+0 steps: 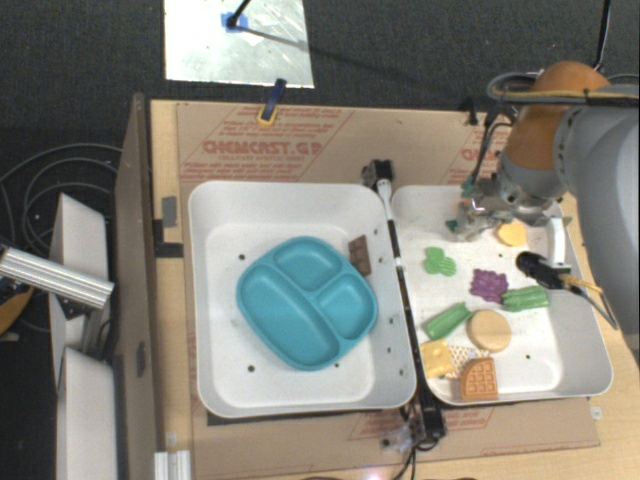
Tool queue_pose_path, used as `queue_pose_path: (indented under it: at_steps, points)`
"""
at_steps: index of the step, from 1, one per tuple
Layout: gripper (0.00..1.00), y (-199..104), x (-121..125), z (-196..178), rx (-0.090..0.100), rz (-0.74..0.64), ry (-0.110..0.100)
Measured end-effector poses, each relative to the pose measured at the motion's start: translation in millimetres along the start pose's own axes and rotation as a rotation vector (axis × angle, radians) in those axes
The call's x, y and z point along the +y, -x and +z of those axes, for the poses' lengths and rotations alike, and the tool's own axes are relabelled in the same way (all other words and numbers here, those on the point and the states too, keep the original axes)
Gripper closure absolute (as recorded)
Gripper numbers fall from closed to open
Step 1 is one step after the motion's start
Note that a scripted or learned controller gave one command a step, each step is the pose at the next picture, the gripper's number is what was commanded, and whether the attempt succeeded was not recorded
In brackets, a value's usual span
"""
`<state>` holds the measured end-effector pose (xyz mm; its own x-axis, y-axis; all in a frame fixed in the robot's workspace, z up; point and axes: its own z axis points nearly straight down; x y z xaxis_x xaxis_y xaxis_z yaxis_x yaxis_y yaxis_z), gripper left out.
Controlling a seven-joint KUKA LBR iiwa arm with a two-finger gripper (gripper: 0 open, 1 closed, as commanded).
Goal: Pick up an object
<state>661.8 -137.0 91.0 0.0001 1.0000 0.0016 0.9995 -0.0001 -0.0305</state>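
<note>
My gripper [468, 224] hangs low over the back of the right bin [590, 363], near its far wall. Just to its right lies a small yellow disc [512, 234]. In front of it lie a green leafy piece [438, 261] and a purple grape bunch [489, 284]. Further forward are a short green pickle [526, 299], a longer green vegetable [446, 320], a tan round biscuit [490, 330], a yellow piece [436, 356] and a brown waffle [478, 378]. Nothing shows between the fingers.
The left bin [215, 218] holds a blue divided plate [305, 301] and a small brown block [360, 255] by the plate's right rim. A dark divider [397, 268] runs between the bins. The grey arm [600, 158] comes in from the right.
</note>
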Motion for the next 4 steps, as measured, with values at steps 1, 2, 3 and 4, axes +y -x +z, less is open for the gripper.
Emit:
queue_pose_path:
  at_steps: [1, 2, 3, 4]
  points:
    - [0.00, 0, 0, 0, 0.000, -0.001, 0.001]
    - [0.00, 21, -49, -48, -0.004, 0.002, 0.034]
    - [0.00, 17, 3, 5, -0.004, -0.001, 0.013]
    - [1.00, 17, 0, -5, 0.002, 0.002, 0.008]
